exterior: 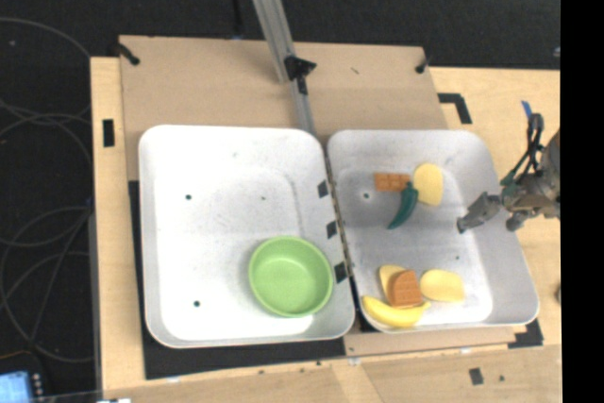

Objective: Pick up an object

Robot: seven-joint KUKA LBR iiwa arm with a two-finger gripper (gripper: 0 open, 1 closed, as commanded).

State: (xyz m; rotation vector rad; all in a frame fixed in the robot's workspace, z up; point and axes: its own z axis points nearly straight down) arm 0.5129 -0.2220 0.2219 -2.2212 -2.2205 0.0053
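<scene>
The right bin (472,151) holds several toy foods. A small orange block (390,182) lies beside a yellow round piece (429,184), with a dark green pepper-like piece (404,208) just below them. At the bin's front lie a banana (393,312), a brown-orange slice (406,289) and a yellow lemon-like piece (443,286). My gripper (494,218) hovers over the bin's right edge, right of the pepper and above the lemon piece. Its fingers stand spread and open, with nothing between them.
The left bin (217,175) holds a green bowl (291,276) near its front right corner. A grey metal pole (269,9) slants down from the top to the gap between the bins. Brown bench board surrounds both bins.
</scene>
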